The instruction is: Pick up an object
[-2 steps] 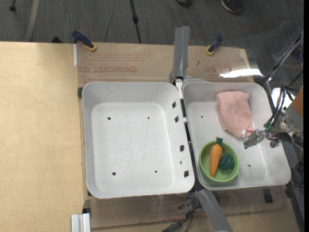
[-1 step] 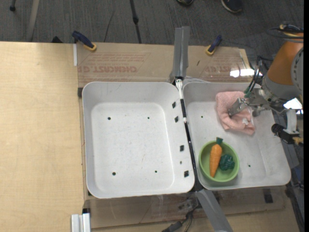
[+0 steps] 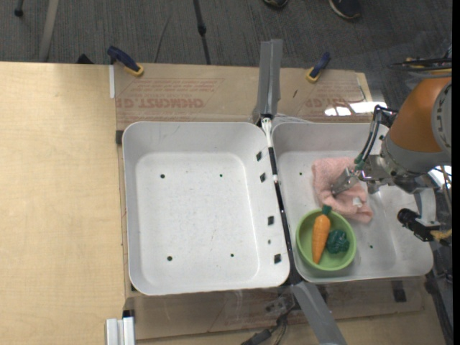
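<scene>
A crumpled pink cloth lies in the middle of the right bin. Just in front of it stands a green bowl that holds an orange toy carrot and a small dark teal object. My gripper reaches in from the right and is low over the cloth, with its tip at the cloth's right-hand folds. The arm's orange band sits above the bin's right side. The cloth rests on the bin floor.
The left bin is beside the right one, joined by a grey divider. Cardboard with two clamps lies behind the bins. A dark fitting sticks out by the right bin's right wall.
</scene>
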### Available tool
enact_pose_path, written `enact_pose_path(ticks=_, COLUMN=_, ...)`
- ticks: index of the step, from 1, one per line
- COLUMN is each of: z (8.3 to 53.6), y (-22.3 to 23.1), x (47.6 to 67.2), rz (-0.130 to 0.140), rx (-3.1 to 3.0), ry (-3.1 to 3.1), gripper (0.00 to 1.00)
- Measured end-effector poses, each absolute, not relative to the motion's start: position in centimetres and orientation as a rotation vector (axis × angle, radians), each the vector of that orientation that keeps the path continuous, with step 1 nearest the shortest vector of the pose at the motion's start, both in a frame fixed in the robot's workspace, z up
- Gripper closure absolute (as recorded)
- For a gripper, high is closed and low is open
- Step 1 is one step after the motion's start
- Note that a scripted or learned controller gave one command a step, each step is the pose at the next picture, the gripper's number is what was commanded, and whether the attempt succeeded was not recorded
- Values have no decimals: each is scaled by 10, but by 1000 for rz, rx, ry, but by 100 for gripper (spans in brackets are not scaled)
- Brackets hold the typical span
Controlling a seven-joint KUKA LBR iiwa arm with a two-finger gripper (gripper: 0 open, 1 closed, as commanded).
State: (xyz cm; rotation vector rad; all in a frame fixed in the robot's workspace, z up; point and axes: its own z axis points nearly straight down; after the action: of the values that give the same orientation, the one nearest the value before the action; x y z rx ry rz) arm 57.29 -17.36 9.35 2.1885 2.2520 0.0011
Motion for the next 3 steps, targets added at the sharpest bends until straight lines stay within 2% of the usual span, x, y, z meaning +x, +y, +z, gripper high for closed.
enact_pose_path(ticks=1, z=95, y=-128, x=516, rz=8, rx=2078, ry=2339, gripper=0)
enact_pose_path(ticks=2, z=108, y=-104, x=500, rz=51, rx=1974, ry=2351, gripper=0)
enact_pose_path(ticks=3, z=110, y=-99, x=504, rz=54, rx=1800, ry=2478, gripper=0)
